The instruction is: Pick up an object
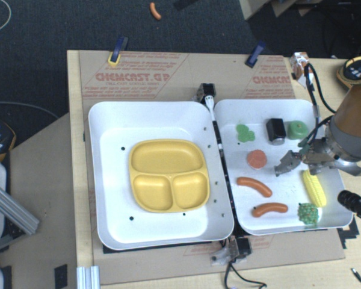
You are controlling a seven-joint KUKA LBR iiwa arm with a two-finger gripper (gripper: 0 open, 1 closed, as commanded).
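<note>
The right bin (pixel 228 161) holds small toy foods. A red tomato (pixel 257 159) lies near its middle, with two orange-red sausages (pixel 254 186) (pixel 270 209) in front of it. A yellow corn cob (pixel 314 189) and a green broccoli piece (pixel 308 213) lie at the front right. At the back are a green leafy piece (pixel 245 133), a black block (pixel 275 130) and a green apple (pixel 298 129). My gripper (pixel 285 164) hangs over the bin just right of the tomato and left of the corn, with nothing seen in it.
The left bin (pixel 108 161) holds a yellow divided plate (pixel 168 174). The arm's grey body with its orange band (pixel 352 122) covers the right bin's right edge. Cables run along the bench at the back right (pixel 310 80). A black clip (pixel 207 91) sits between the bins.
</note>
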